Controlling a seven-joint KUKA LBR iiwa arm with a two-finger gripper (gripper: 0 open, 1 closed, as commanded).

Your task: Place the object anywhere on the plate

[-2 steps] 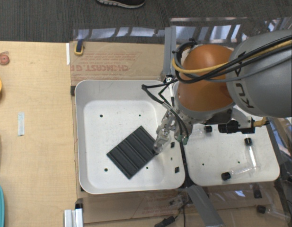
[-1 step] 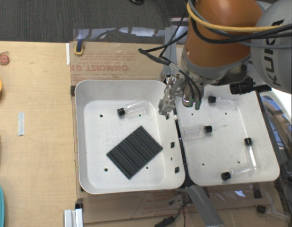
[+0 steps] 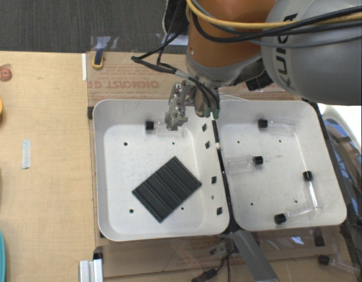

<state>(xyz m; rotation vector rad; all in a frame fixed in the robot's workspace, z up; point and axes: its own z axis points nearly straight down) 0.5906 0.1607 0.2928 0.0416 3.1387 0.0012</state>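
Looking down, you have one dark ribbed plate [image 3: 166,188] in the left bin [image 3: 110,216] of two white bins.
Both bins sit on a tan bench [image 3: 46,157]. The plate lies flat, its long axis running diagonally, lower-left to upper-right. Your gripper [image 3: 178,117] hangs over that bin's far edge; its finger state you cannot tell.

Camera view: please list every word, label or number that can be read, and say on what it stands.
Red print on the cardboard behind the bins: upside down, too blurred to read with certainty.
Dark letters on the grey arm: cut off, something like "KU".
Nothing readable on the bins, the ribbed dark plate or the hand.
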